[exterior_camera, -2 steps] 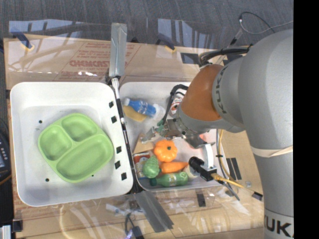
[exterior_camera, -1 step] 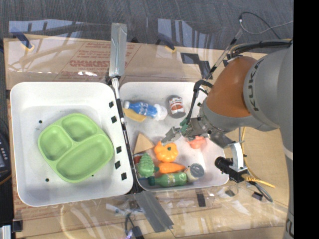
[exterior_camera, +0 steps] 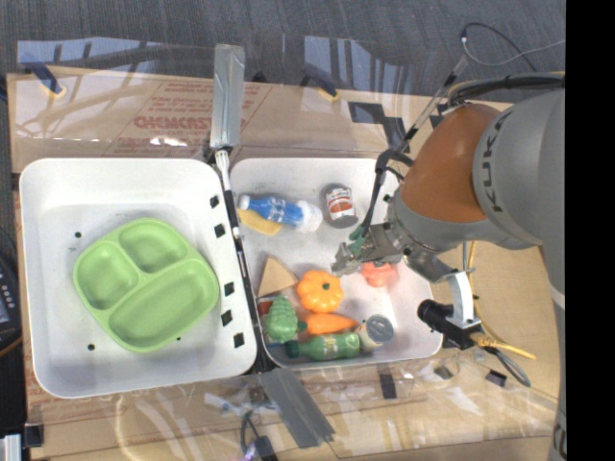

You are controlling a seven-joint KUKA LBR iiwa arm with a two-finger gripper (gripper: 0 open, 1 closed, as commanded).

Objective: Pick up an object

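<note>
A bench covered in brown cardboard and clear plastic sheeting stands on grey carpet, and it bears two shallow white bins side by side. The right bin (exterior_camera: pixel 404 176) serves as the landmark here. To its left, touching along the shared divider, sits the left bin (exterior_camera: pixel 58 209), which holds a green divided plate (exterior_camera: pixel 144 281).

Over the right bin's right side hangs the grey arm (exterior_camera: pixel 519 161) with its orange band, reaching in from outside the bin. Its gripper (exterior_camera: pixel 363 251) is low inside the bin, just right of centre, next to a pinkish-red toy (exterior_camera: pixel 381 274) that lies near the bin's right wall. Whether the pincer is wide, narrow or closed on anything cannot be told; the metal parts are too small and cluttered to read.

Inside the right bin, toward its back wall, lie a blue and white bottle (exterior_camera: pixel 279 211) and a small red can (exterior_camera: pixel 339 205). Near the middle sit a tan wedge (exterior_camera: pixel 277 277) and an orange pumpkin (exterior_camera: pixel 320 291). Along the front wall are a green vegetable (exterior_camera: pixel 282 320), a carrot (exterior_camera: pixel 330 324), a green bottle (exterior_camera: pixel 332 346) and a small round silver lid (exterior_camera: pixel 379 329).

As a judgement, the pick is at the approach or grasp stage: nothing appears lifted, every object rests on the bin floor, and closing and raising remain to be done.
</note>
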